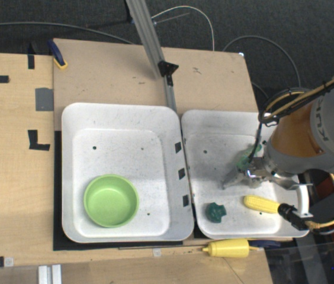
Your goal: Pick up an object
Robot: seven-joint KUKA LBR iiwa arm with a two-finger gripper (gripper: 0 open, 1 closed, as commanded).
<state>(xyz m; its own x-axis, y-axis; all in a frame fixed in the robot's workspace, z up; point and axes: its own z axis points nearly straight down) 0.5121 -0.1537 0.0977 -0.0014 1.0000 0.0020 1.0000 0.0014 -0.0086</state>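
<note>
My gripper [242, 171] hangs low over the middle of the right bin [214, 129], coming in from the right under the grey and orange arm. A small light green object [249, 157] shows right against the gripper's upper side; whether it is held is unclear. A yellow corn-like piece [262, 204] lies just below the gripper on the bin floor. A dark green lump [215, 212] sits near the bin's front left. In the left bin [119, 120] a light green bowl [111, 200] rests at the front left.
A yellow bottle-like object [228, 248] lies outside on the bench below the right bin's front rim. A grey metal pole [149, 31] slants down to the gap between the bins. Cables loop behind the right bin.
</note>
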